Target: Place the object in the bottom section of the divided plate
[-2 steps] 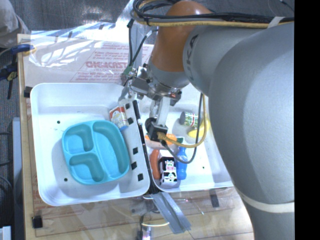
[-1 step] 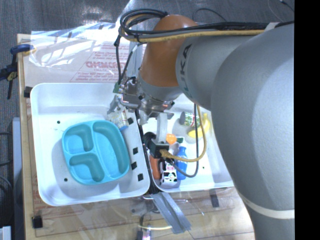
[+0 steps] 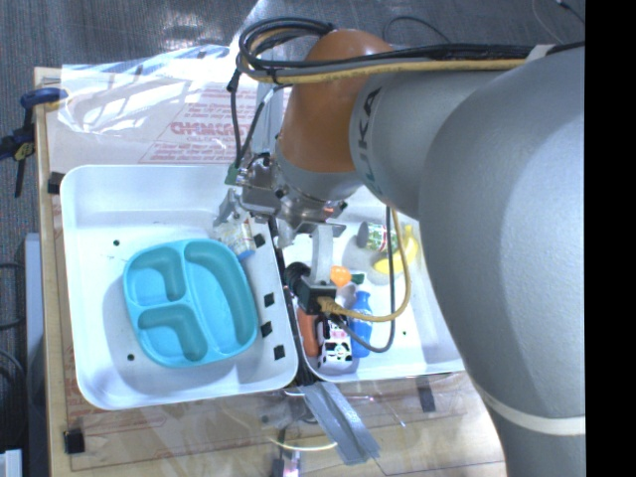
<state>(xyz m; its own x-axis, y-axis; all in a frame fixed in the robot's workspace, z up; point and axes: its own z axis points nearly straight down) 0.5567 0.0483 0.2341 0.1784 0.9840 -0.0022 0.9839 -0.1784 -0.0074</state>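
The tool sits above the left bin's right rim, near the blue divided plate; whether it grips anything cannot be determined.

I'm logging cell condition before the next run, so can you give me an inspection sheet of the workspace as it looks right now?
Surface: two shallow white bins side by side, left bin, right bin, on a wooden bench.
Job's things: blue divided plate lies in the left bin, its sections bare; which object is meant cannot be told.
Clutter: small toys piled in the right bin, among them orange, blue, yellow and black-and-white pieces.
Grippers: gripper sits over the divider between the bins, near the plate's upper right edge.
Cables: black cable loops above the wrist; yellow cable over the right bin.
Surroundings: clear plastic sheet behind the bins; grey floor.
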